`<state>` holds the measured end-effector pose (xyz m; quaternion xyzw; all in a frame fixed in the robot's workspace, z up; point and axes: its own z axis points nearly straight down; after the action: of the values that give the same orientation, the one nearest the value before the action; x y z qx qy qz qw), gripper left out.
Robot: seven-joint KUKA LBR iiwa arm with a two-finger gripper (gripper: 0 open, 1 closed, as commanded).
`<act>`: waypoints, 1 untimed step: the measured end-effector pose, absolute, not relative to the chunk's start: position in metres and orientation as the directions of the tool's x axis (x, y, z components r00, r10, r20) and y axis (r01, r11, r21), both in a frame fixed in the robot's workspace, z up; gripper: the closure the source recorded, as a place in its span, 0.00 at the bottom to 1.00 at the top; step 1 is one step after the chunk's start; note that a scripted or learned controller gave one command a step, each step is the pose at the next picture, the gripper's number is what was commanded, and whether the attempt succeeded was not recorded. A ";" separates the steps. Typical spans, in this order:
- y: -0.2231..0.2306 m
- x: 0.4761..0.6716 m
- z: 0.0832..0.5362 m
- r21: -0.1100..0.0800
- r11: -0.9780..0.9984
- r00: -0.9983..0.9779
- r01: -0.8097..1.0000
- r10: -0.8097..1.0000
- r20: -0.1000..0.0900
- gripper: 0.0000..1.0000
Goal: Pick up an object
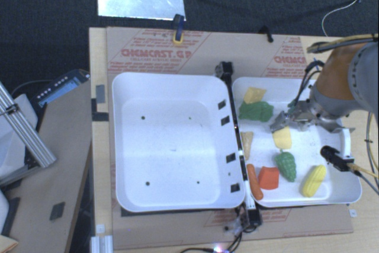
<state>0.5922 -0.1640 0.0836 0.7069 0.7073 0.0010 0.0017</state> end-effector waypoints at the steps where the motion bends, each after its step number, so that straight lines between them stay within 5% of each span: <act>1: -0.163 0.592 0.096 0.006 0.002 -0.002 1.000 1.000 -0.001 1.00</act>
<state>0.5920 -0.1635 0.0960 0.7064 0.7078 0.0016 0.0024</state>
